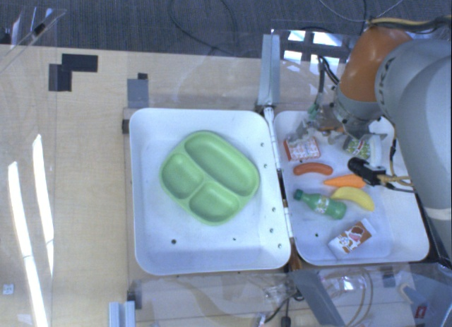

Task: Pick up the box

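Camera view shows the gripper (308, 129), jaw state impossible to tell, hovering just beside the small red-and-white cardboard box (302, 150), whose long axis slants across the right white bin (413, 244).

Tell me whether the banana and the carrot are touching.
Touching. The camera view shows the banana lying right under the carrot, their edges meeting with no white bin floor visible between them.

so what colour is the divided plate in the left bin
Light green all over, plain. The divided plate shows best in the camera view, lying in the left bin.
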`<state>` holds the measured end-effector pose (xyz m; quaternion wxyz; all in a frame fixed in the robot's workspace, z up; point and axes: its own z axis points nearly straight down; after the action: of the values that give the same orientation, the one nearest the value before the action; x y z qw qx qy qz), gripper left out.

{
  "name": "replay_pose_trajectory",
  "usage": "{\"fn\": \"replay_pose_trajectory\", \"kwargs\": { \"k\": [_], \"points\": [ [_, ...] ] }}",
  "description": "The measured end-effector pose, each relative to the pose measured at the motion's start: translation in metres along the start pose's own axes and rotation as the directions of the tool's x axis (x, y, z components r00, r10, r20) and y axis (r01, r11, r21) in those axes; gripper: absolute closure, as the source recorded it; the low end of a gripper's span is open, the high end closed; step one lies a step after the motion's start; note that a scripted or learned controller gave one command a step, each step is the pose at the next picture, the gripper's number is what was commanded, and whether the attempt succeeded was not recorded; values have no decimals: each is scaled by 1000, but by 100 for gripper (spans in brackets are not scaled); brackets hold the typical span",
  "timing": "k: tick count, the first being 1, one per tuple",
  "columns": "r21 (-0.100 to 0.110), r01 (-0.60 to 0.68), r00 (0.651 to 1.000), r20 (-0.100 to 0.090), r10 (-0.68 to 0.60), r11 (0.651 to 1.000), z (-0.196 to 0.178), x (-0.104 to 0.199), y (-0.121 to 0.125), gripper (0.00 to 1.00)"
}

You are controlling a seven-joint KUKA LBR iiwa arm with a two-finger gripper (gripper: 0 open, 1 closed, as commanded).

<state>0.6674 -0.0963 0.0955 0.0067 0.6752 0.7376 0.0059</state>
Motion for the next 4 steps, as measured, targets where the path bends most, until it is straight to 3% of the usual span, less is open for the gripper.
{"fn": "replay_pose_trajectory", "kwargs": {
  "k": [1,2,3,4],
  "points": [
    [-13,46,999,6,-46,999,-2,9,-10,0],
    [-18,52,999,4,-52,999,-14,11,-7,100],
    [-17,52,999,4,-52,998,-14,11,-7,0],
    [-19,-57,998,1,57,998,-4,14,-36,0]
  ]
}}
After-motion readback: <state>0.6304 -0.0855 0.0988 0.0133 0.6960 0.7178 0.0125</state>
